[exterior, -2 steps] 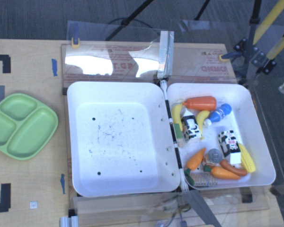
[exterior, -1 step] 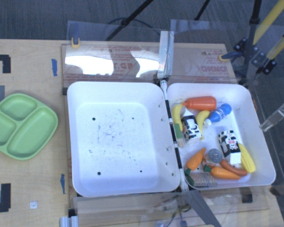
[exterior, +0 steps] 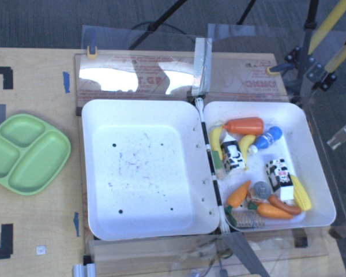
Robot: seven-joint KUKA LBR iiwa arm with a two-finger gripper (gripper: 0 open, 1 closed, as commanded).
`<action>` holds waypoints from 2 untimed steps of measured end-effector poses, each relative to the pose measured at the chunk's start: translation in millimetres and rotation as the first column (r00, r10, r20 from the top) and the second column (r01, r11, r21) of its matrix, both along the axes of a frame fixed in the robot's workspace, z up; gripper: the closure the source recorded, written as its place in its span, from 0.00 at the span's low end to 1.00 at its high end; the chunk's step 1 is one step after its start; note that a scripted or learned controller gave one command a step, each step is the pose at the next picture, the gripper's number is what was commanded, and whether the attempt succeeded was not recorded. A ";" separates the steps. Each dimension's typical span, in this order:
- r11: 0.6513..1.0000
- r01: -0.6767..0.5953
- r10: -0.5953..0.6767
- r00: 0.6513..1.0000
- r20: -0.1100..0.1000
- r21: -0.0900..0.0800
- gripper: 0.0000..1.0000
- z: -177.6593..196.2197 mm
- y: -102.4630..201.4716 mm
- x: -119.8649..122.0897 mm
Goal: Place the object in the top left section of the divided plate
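Plate point(exterior: 27, 153) left on bench, toys point(exterior: 256, 169) in right bin point(exterior: 317, 172)

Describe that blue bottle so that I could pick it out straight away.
Look in the right-hand white bin, crowded with toy food. Near its upper middle, just below the orange hot dog, lies the blue bottle, the one blue thing in the pile.

Lab: taped bench point(exterior: 40, 224), tripod legs point(exterior: 179, 7)
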State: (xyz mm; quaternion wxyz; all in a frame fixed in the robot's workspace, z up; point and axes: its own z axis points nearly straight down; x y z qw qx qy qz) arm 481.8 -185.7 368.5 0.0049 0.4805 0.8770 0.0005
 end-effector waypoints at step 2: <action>0.822 -0.569 0.569 0.822 -0.007 0.001 1.00 36.5 -25.5 27.6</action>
